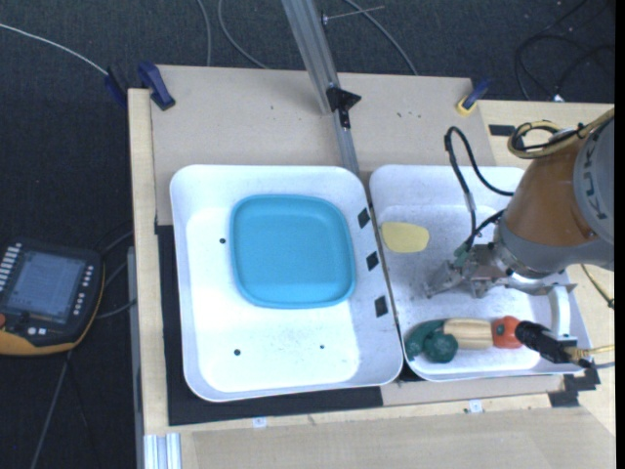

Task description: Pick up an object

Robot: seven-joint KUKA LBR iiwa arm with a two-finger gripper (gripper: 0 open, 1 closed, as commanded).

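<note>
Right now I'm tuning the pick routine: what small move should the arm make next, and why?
Probably a short shift toward the near edge of the right bin, then down. The tool sits over bare bin floor, with the yellow piece behind it and the green object and the wooden-handled object in front. Nothing is seen between its fingers.

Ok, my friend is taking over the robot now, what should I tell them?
Hand: low in the right bin, with nothing seen between its fingers.
Right bin: yellow piece near the top left; green lump, wooden piece and red piece along the near wall.
Left bin: a blue plate.
Done: nothing picked up.
Left: grab one object and lift it.
</note>
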